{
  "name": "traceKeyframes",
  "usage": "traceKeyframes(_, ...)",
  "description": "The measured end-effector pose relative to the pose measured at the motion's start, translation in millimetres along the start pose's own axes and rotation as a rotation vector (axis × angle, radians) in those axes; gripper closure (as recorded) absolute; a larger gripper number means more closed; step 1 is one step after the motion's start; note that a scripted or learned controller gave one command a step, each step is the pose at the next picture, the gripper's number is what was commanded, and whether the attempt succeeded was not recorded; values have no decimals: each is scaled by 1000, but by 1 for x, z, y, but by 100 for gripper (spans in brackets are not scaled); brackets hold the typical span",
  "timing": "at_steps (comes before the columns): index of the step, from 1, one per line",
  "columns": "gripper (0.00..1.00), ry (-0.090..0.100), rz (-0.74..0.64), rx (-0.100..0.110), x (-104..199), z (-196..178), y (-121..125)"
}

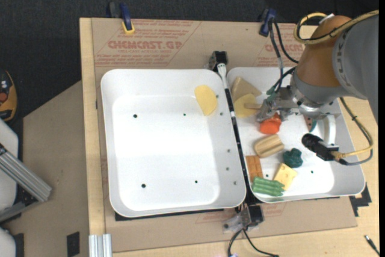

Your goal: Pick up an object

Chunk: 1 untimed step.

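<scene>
The pincer (269, 110), its state impossible to tell, hangs low in the crowded right bin (349, 180) just above the orange object (271, 126) near the dividing edge, while the left bin (114, 129) offers open floor beside one yellow piece (206, 99).

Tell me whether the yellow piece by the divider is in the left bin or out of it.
In. The yellow piece lies on the left bin floor near its upper right corner, just left of the divider.
</scene>
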<state>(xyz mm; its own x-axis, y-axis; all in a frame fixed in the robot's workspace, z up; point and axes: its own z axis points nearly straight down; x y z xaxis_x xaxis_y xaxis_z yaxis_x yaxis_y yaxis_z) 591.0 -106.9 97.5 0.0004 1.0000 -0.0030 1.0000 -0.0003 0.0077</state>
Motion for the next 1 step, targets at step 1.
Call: traceKeyframes(1,100,5,-11,-9,82,-94,72)
